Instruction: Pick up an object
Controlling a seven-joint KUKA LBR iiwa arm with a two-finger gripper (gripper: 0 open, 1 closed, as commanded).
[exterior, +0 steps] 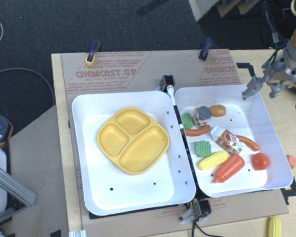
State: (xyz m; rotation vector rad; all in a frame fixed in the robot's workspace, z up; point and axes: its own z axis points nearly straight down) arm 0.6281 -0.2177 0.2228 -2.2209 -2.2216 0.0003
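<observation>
The right bin (267, 124) holds several toy foods: a red tomato (260, 161), an orange carrot (229, 168), a yellow corn cob (213, 160), a green waffle piece (203, 148), a wrapped snack (231, 142), a sausage (197, 131) and a small grey can (204, 112). My gripper (263, 89) hangs over the bin's far right corner, above and apart from all the food. Its two fingers stand apart, open, with nothing between them.
The left bin (92, 183) carries a yellow divided plate (133, 139). A second corn cob (274, 228) lies on the bench in front of the right bin. A small orange piece (291, 160) sits just outside that bin's right rim. Clamps (91, 53) hold the cardboard at the back.
</observation>
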